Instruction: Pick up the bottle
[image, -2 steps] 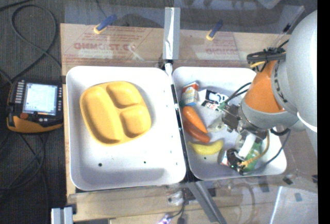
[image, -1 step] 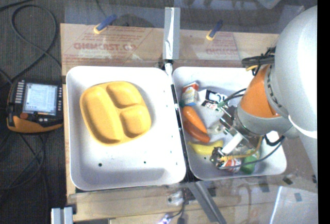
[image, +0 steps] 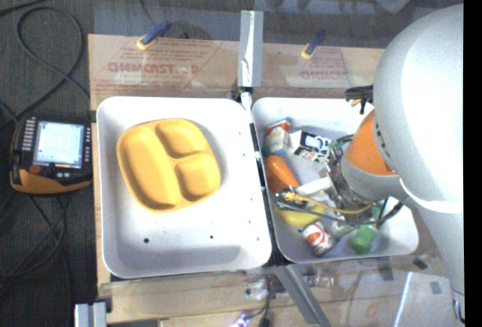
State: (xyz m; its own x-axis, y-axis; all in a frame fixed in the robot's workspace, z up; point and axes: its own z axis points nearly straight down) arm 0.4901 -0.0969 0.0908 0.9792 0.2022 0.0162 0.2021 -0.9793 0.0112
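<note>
The bottle (image: 280, 172) lies in the right bin (image: 407, 239), just left of the fingers (image: 325, 194); their state I cannot tell.

left bin (image: 113, 242): white | divided tray (image: 170, 163): yellow | right bin (image: 403, 239): white | bottle (image: 280, 172): orange body, white cap end | small can (image: 319, 238): white with red | round piece (image: 362, 239): green | arm (image: 422, 107): grey, orange band | pendant (image: 51, 154): orange-black, pale screen | clamps (image: 153, 34): blue with yellow tips | floor: dark grey
</note>
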